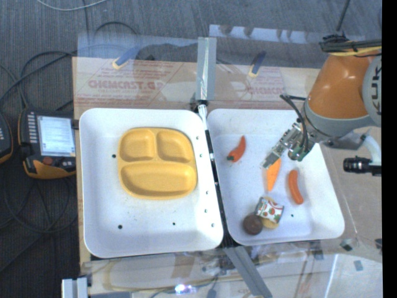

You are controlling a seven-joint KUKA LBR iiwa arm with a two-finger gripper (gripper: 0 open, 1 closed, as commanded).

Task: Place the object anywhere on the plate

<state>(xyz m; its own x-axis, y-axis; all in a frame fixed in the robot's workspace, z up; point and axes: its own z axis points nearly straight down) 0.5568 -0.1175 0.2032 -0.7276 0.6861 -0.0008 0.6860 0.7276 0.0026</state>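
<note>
Inside the right white bin (322, 225), several small toy foods are lying loose on the floor. A slim orange carrot-shaped piece (272, 175) is lying near the bin's middle, its upper end touching or just under the tip of the two-finger gripper (273, 161). Whether the fingers are clamping it or merely resting above it cannot be told at this slant.

Just right of the carrot piece, an orange-red sausage-shaped piece (296, 187) is lying at a tilt, apart from it. Toward the bin's left side, a small red-orange pepper-shaped piece with a dark stem end (236, 149) is lying near the dividing wall. Near the front edge, a small printed carton-like block in white, red and green (269, 212) is leaning against a dark brown round piece (252, 225).

Left white bin (99, 228) is holding a yellow plastic plate with three compartments (157, 163), sitting near its centre, well apart from every food piece.

Grey arm with its orange band (338, 92) is reaching in over the right bin's far right corner.

Outside the bins, a handheld control pendant with a lit screen (51, 141) is resting at the left, cables trailing around it.
</note>
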